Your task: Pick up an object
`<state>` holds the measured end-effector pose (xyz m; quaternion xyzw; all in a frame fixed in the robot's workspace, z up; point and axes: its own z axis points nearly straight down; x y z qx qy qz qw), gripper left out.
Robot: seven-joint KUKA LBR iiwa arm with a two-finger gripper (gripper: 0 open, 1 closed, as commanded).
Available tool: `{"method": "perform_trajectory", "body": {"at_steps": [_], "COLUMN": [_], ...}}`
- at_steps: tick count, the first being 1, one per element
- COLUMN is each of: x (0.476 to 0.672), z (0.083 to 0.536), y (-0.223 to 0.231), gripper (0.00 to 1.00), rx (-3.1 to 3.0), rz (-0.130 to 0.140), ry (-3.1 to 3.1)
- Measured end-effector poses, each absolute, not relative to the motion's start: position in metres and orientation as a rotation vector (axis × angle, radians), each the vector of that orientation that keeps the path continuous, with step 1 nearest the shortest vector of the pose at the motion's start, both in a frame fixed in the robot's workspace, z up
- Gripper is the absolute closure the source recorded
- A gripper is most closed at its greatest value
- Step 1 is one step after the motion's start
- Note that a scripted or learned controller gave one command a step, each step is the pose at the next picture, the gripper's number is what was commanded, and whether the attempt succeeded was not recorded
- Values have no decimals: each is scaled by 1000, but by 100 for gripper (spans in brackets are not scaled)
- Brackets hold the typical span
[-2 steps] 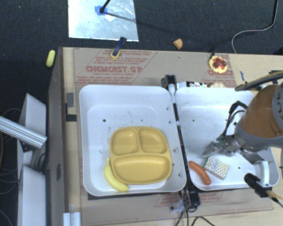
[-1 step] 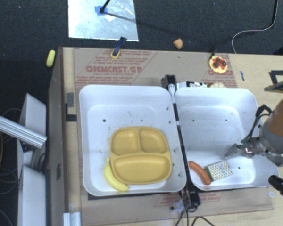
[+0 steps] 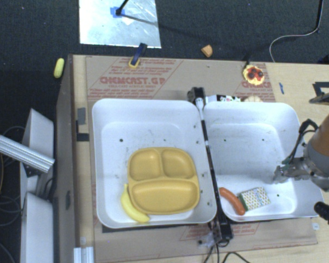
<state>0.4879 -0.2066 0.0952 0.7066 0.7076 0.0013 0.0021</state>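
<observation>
Nothing lifted yet: gripper (image 3: 281, 175), grip state impossible to tell, hangs beside hot dog (image 3: 232, 200) and sponge (image 3: 254, 198) in right bin (image 3: 247, 122).

A: What's in the left bin (image 3: 107, 147)?
B: Yellow tray (image 3: 163, 179), three sections, w/ a banana (image 3: 132, 208) touching its front-left edge.
A: Right bin (image 3: 252, 122)?
B: Hot dog (image 3: 232, 200) just beside a patterned sponge (image 3: 254, 198), both near the front wall.
A: Arm?
B: Gripper (image 3: 281, 174) sits low at the right bin's right side, apart from both items. Nothing seen btwn its fingers.
</observation>
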Motion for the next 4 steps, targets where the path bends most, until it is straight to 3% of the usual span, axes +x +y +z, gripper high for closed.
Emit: {"method": "perform_trajectory", "body": {"at_steps": [1,2,3,4], "x": [488,531,530,492], "z": [200,231,278,262], "y": [-150,-174,-207,-207], "gripper": [100,100,100,100], "rx": [2215,2214,2216,2217], "rz": [5,2,2,0], "ry": [2223,2224,2222,2222]}}
